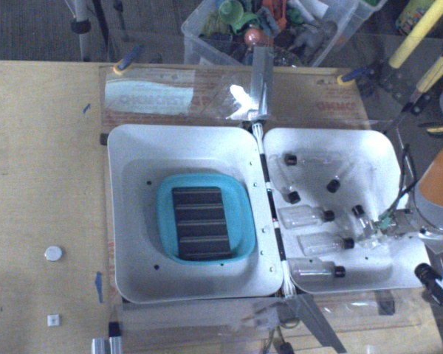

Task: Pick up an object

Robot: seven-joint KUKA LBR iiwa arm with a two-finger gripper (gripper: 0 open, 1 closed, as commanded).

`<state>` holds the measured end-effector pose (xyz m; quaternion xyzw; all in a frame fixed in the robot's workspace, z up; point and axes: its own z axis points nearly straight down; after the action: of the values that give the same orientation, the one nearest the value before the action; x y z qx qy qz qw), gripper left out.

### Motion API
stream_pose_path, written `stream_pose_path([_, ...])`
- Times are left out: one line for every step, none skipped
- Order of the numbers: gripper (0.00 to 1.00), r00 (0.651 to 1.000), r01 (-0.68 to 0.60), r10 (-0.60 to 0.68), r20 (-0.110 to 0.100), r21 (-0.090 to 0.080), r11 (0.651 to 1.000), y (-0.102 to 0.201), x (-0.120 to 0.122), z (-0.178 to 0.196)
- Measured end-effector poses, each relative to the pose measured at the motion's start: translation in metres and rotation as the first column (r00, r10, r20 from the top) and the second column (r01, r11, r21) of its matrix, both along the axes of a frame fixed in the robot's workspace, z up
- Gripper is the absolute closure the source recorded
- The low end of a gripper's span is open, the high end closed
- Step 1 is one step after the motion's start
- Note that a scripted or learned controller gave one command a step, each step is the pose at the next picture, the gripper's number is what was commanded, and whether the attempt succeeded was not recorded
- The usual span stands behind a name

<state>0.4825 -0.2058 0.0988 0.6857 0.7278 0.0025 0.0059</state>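
The right white bin (pixel 376 142) holds several clear plastic bottles with black caps. One bottle (pixel 304 216) lies near the bin's middle, another (pixel 321 243) just below it, and a third (pixel 312 270) along the front wall. More caps (pixel 290 159) show toward the back. My gripper (pixel 375 229) reaches in from the right and sits low over the bin's right side, close to a bottle cap (pixel 358 211) and to the capped end (pixel 348 243) of the middle bottle. Nothing is visibly held.
The left white bin (pixel 125 198) holds a blue tray (pixel 166 198) with a black ridged block (pixel 201 223) in it. A clear tub of toys (pixel 280 13) stands behind the bins. A small white disc (pixel 53 254) lies on the bench at left.
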Motion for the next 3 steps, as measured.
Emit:
stream_pose_path([1.0,0.991,0.131,-0.131,-0.011,0.003,0.991,0.005,0.083,0.035])
stream_pose_path([1.0,0.943,0.332,-0.332,-0.021,0.002,0.943,0.043,0.161,0.056])
stream_pose_path([1.0,0.944,0.33,-0.33,-0.015,0.003,0.944,0.082,0.183,0.095])
